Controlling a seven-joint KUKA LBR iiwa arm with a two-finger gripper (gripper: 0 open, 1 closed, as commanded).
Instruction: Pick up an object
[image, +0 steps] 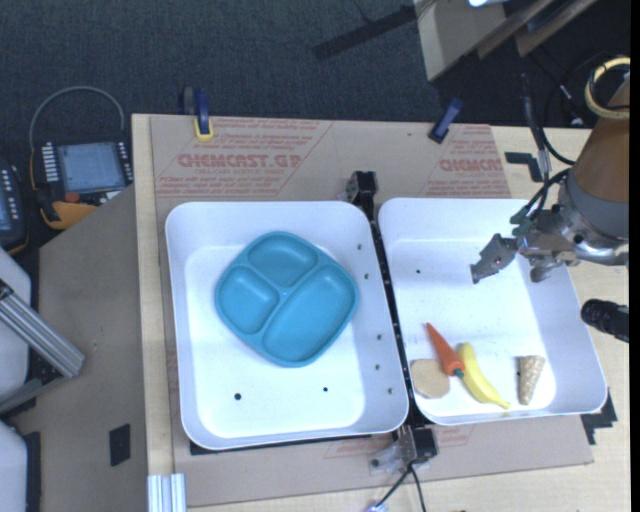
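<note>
My gripper (515, 262) hovers over the upper middle of the right bin (450, 225), open with nothing between its fingers. Along that bin's front edge lie several small toy foods. An orange carrot (441, 346) points up-left, with a yellow banana (480, 377) right beside it. A round tan biscuit (431, 378) touches the carrot's lower end. A pale ice-cream cone (529, 377) lies apart to the right. All of them lie well below the gripper in the view.
The left bin (200, 300) holds a blue divided plate (287, 297). The grey arm with its orange band (608, 170) comes in from the right, over the right bin's far corner. A black divider strip (383, 290) runs between the bins.
</note>
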